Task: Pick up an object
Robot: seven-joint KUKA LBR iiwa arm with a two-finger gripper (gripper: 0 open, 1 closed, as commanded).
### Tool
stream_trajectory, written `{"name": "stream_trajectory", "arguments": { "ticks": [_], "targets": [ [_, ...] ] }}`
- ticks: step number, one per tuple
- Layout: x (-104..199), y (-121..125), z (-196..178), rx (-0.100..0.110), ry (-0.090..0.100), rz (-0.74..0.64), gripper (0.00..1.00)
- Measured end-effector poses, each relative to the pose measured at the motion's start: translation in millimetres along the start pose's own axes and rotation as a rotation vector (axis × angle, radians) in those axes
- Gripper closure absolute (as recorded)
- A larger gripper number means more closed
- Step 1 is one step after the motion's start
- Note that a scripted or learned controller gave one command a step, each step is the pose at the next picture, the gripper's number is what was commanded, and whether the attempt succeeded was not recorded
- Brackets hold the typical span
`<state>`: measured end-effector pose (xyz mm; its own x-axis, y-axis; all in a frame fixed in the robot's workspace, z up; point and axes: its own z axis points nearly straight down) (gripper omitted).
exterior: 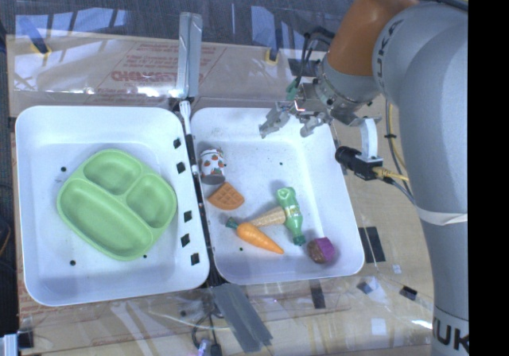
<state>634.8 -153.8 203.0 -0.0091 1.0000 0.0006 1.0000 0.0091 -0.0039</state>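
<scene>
Your gripper hangs with fingers spread and nothing between them at the right bin's twelve o'clock. The carrot, cone and bottle crowd together at five o'clock, so a descent there could pinch two items or knock one aside.

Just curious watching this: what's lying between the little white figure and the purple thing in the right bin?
In the camera view, between the white figure and the purple thing lie an orange waffle piece, a carrot and a green bottle.

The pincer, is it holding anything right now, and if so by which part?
Nothing is held. The pincer hangs open over the far edge of the right bin, apart from the carrot and the other toys.
</scene>
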Motion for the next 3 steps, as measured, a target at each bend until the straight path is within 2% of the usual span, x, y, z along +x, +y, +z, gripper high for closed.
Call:
{"name": "stream_trajectory", "arguments": {
  "ticks": [1,2,3],
  "targets": [
    [-57,-53,111,-0.002,0.0,-0.145,0.0],
    [-39,-76,112,0.0,0.0,-0.19,0.0],
    [-38,-76,102,0.001,0.0,-0.195,1.0]
  ]
}}
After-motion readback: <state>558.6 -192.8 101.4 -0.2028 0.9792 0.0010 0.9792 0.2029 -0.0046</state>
